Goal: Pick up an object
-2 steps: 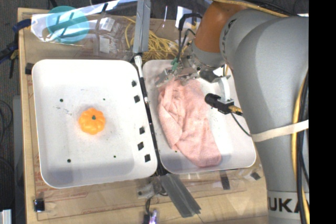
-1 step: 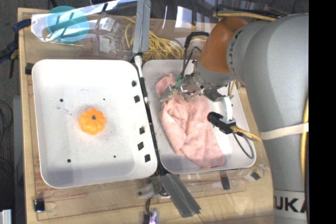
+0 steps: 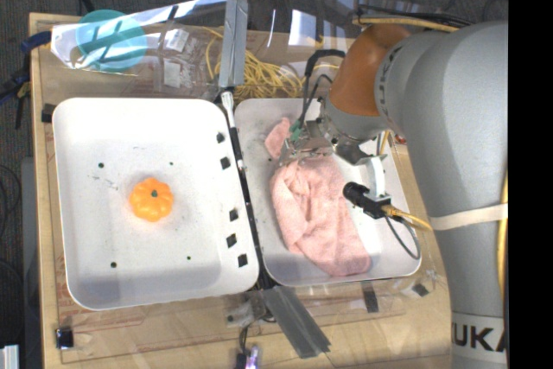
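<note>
Camera view: arm over right bin.
Gripper sits on pink cloth; can't tell if pinching. Orange toy in left bin.

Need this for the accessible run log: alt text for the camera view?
A grey arm with an orange band reaches from the right, its gripper down at the upper end of a pink cloth in the right bin. A small orange pumpkin sits alone in the left bin.
</note>
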### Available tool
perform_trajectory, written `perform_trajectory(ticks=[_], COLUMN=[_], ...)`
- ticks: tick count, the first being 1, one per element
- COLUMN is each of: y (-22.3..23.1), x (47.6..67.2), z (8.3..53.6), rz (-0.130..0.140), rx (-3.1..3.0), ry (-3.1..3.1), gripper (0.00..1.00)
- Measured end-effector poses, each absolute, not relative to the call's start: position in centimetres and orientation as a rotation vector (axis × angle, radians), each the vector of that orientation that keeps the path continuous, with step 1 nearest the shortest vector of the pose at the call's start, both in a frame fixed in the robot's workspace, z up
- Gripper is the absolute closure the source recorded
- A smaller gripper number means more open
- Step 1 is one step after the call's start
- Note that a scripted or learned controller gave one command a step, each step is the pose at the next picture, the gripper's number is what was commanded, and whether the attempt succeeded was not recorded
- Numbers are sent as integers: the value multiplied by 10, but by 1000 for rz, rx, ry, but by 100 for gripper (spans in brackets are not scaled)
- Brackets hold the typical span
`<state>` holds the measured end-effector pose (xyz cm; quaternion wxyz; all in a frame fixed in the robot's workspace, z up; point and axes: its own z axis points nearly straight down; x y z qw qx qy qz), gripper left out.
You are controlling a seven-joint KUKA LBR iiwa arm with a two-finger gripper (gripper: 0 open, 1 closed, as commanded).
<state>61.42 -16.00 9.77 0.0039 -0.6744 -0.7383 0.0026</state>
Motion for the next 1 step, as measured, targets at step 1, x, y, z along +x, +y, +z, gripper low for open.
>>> perform_trajectory(ticks=[1], y=[-120], x=[653], z=[174], rz=[3], rx=[-2145], ry=[-2291], gripper=[100])
